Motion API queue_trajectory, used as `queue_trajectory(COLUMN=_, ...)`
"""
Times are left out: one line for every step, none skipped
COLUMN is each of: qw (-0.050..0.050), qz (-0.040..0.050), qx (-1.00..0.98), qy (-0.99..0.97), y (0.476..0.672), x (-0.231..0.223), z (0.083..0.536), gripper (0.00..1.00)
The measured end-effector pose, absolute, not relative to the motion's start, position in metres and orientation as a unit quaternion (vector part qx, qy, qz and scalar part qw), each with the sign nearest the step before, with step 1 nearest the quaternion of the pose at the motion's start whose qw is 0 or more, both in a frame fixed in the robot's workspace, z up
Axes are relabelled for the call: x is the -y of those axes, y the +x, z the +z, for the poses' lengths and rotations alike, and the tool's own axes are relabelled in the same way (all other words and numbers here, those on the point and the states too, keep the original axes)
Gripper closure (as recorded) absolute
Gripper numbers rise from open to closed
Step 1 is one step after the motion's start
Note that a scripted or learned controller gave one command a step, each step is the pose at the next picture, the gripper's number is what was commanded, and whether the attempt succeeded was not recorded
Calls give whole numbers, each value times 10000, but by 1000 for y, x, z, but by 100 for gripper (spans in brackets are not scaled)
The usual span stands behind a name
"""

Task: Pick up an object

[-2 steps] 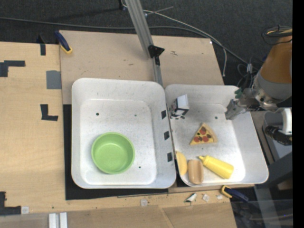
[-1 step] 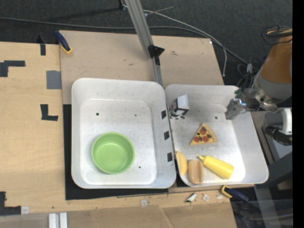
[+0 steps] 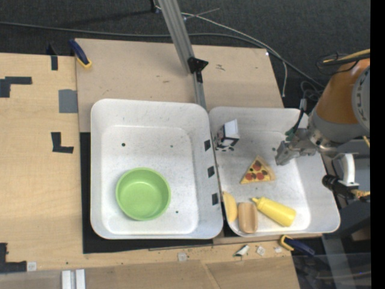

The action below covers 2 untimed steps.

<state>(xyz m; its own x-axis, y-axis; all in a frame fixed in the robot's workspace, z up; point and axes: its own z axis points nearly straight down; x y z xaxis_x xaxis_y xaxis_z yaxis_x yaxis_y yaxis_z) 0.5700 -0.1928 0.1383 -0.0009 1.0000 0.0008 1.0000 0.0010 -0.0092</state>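
The left bin (image 3: 99, 161) contains one green bowl (image 3: 143, 194), upright, at its front-left area. It stands well apart from the arm.

The right bin (image 3: 316, 221) contains the remaining objects. A small black-and-white block (image 3: 227, 135) sits near the back-left corner. A pizza slice toy (image 3: 258, 171) lies near the centre, with its narrow tip pointing to the back of the bin and its wide crust edge to the front. Along the front wall lie a banana-like yellow piece (image 3: 230, 205), a hot dog toy (image 3: 247, 217) and a yellow mustard bottle (image 3: 275, 211). The bottle lies on its side; its long axis runs from upper left to lower right, with the nozzle at the upper-left end, next to the hot dog toy.

The gripper (image 3: 286, 153) is low over the right part of this bin, just beside the pizza slice toy on its right. No object is visible between its jaws. Whether the claw is released or clenched cannot be told from this view.

Task status: no object is lifted. All objects rest on the bin floors. The nearest candidate is the pizza slice toy. Approach, closure and lift remain to be done.
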Motion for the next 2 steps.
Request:
queue_trajectory(qw=-14, qz=3, qx=7070, qy=-7072, y=571, x=193, z=89, gripper=0)
queue_trajectory(qw=1, qz=4, qx=7073, qy=-7069, y=571, x=192, z=100, gripper=100)
